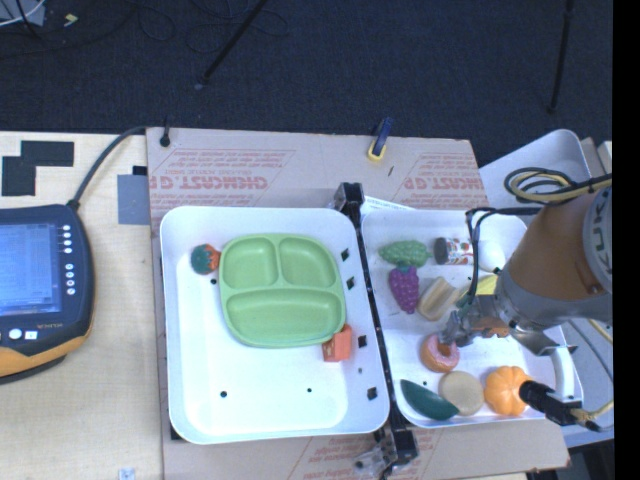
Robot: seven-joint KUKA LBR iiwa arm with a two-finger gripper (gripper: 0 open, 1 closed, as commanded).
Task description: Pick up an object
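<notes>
The left bin (200, 388) holds a green divided plate (279, 290) at its centre, a small green-and-orange toy (205, 259) just beside the plate's left edge, and an orange block (340, 345) touching the plate's lower right corner; none of these is being approached. The right bin (378, 268) carries the crowded stock: a leafy green item (404, 253), purple grapes (404, 287), a tan piece (436, 297), a small can (452, 251), a pink doughnut-like ring (439, 353), a dark green item (430, 400), a cream round piece (461, 392) and an orange pumpkin-like piece (505, 389). The gripper (462, 328) is down inside this bin, directly above or touching the pink ring, which appears the likely target. Whether the claw is open or closed cannot be told, since the wrist hides it. Judged status: approach made, no object seen lifted; the grasp and lift remain outstanding.
</notes>
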